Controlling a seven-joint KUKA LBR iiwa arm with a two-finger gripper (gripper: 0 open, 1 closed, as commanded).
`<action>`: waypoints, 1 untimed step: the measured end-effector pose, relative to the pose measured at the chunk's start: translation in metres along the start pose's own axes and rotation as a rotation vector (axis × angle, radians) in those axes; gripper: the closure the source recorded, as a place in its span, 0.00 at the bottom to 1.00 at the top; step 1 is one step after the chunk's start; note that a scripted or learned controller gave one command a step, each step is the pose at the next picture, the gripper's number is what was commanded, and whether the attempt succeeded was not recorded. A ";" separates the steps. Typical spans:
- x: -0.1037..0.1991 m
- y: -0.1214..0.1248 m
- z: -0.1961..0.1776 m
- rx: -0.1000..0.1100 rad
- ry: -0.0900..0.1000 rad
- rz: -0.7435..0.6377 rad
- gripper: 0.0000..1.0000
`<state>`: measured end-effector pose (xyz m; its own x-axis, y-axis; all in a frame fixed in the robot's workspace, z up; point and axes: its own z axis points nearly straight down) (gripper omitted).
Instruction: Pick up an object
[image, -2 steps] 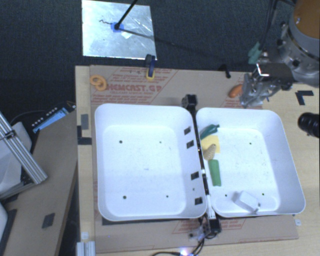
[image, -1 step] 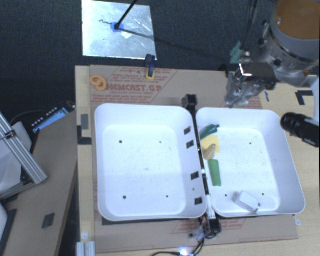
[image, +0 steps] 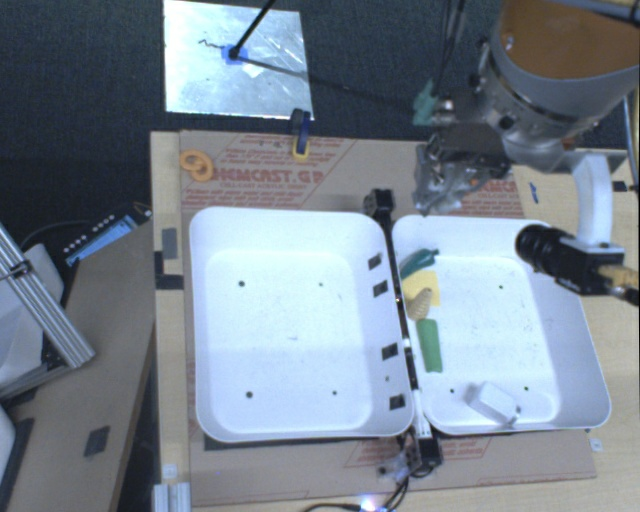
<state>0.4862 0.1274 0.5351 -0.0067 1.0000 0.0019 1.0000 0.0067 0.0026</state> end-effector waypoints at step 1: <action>-0.090 0.000 -0.001 0.000 -0.003 0.014 1.00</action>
